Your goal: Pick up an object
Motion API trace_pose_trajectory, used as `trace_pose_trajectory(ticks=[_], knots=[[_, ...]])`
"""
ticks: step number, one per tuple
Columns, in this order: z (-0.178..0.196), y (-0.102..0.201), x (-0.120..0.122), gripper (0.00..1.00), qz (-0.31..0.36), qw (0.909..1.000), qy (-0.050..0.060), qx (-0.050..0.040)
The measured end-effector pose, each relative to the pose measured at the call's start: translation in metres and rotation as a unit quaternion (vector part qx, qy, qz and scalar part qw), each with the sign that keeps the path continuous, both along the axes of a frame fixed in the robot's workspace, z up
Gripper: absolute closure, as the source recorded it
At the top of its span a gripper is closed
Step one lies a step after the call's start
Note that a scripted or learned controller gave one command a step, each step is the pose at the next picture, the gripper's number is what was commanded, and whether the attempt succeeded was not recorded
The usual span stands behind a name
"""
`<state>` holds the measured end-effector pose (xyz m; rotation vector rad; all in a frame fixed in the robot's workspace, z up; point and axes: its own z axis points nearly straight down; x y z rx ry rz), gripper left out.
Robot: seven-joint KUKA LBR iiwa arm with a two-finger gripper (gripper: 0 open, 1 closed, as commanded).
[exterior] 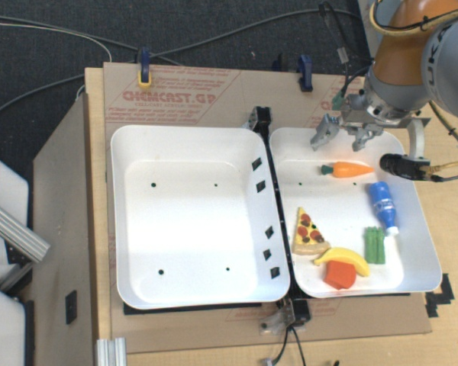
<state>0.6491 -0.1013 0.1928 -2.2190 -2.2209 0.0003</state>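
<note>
Single fixed camera above the bench (214,82), angled down, moderately near perhaps, both bins (191,139) framed

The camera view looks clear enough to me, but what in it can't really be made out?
- Arm: its upper part is cut off by the top and right edges.
- Red block: its top is covered by the banana, so its full shape is hidden.
- Print on the blue bottle: too small to read.
- Tool: blurred above the carrot; whether it touches anything is unclear.
</note>
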Motion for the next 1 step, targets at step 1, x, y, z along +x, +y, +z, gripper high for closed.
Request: trace_pose_trajectory(ticks=[1], knots=[[-0.0676, -0.0633, -0.0158, 0.0, -0.003, 1.0, 0.003, 0.0001]])
